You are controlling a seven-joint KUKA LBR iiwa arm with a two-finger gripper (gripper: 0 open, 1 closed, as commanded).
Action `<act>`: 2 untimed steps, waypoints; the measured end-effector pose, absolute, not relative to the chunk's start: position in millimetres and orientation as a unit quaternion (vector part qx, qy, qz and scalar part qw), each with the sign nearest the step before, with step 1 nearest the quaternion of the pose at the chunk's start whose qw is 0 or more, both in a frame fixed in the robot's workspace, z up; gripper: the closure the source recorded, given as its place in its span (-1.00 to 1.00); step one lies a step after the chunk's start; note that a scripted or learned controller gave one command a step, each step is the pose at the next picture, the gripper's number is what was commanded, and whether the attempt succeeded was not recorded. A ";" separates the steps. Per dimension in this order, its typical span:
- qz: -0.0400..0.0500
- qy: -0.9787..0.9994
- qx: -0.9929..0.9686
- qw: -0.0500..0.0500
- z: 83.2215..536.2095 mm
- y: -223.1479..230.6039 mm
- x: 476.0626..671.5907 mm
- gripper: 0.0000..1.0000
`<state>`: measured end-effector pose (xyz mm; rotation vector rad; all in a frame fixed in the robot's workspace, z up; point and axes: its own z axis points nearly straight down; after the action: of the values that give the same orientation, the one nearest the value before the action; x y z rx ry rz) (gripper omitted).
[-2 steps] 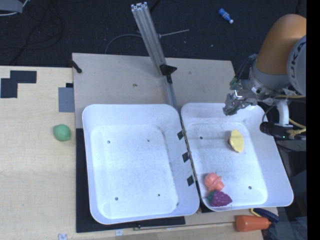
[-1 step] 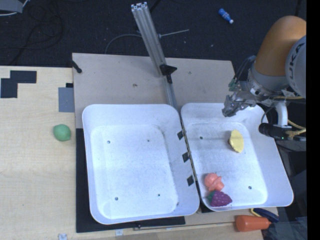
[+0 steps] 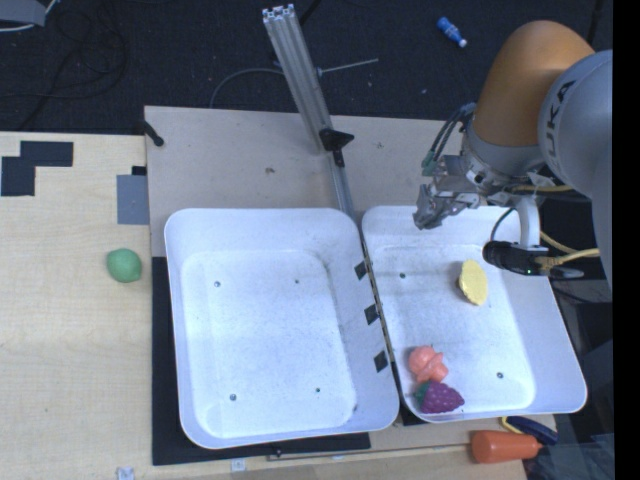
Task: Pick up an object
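Gripper (image 3: 436, 211) hangs over the far edge of the right bin (image 3: 540, 368) — cannot tell its state, and nothing is seen in it. Right bin contents: yellow object (image 3: 473, 283) near the middle, toward the right wall; orange-pink object (image 3: 428, 362) and purple grape-like object (image 3: 440, 398) touching at the near-left corner. Left bin (image 3: 190, 258) adjoins it. Green ball (image 3: 124, 265) on the desk (image 3: 60, 368), left of both bins. Orange object (image 3: 503, 446) lies just outside the right bin's near edge.

Two shallow white plastic bins (image 3: 265, 428). Five small objects: one yellow lemon-shaped piece (image 3: 473, 283), one orange-pink lump (image 3: 428, 362), one purple grape-like cluster (image 3: 440, 398), one orange carrot-shaped piece (image 3: 505, 446), one green ball (image 3: 124, 265).
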<state>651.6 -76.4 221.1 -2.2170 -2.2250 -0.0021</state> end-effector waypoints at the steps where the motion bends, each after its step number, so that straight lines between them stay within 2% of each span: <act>1: 0.000 -0.708 -0.706 0.001 218.6 -27.2 653.5 1.00; 2: -0.001 -0.708 -0.706 0.000 230.2 21.2 637.5 1.00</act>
<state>637.5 21.2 230.2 -2.2179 -2.2243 -0.0017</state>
